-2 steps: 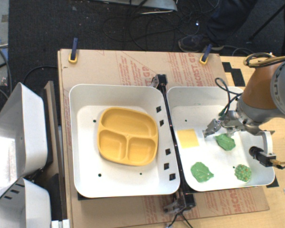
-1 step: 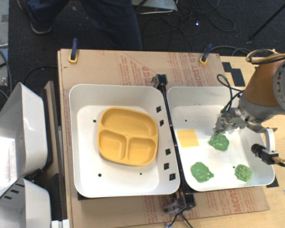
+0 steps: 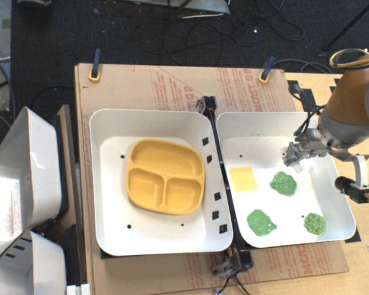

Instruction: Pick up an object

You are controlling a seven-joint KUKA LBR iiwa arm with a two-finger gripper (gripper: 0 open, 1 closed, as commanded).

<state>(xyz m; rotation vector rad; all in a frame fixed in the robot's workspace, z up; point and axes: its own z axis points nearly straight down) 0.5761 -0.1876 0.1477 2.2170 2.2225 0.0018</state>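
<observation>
A: Starting at the left of the frame, what do we see?
B: The left bin holds a yellow divided tray. In the right bin lie a yellow square, a green leaf piece, another green piece and a bumpy green piece.
A: And the hand?
B: The gripper hangs over the right bin's upper middle, just above that second green piece. We cannot tell whether its fingers are apart or together.
</observation>
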